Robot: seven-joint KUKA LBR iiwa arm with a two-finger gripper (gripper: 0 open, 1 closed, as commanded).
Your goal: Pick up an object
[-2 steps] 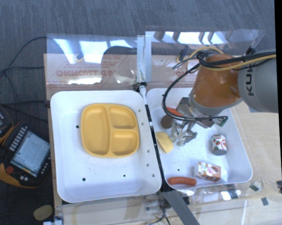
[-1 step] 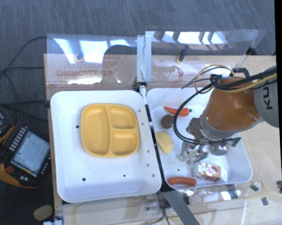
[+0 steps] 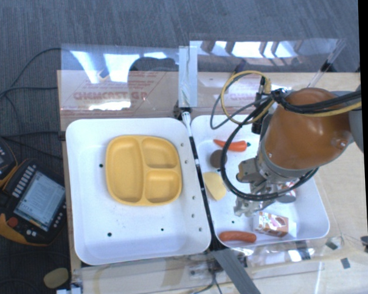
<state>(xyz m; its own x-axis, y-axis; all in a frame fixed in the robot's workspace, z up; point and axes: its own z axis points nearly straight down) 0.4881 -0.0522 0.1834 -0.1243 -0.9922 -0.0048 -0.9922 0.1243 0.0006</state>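
In the right bin (image 3: 324,219), the gripper (image 3: 254,201) hangs low over the clutter, poised to pick; whether it holds anything, I cannot tell. A sausage (image 3: 238,236) lies at its six o'clock, a packet (image 3: 273,223) at four o'clock.

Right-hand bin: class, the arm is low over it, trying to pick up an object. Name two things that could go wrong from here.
1. The pincer sits among close-set items: a pale yellow piece, a red sausage and a red-and-white packet. It may nudge one aside rather than grasp it.
2. The black and yellow cables loop low over the orange carrot and may drag it when the arm moves.
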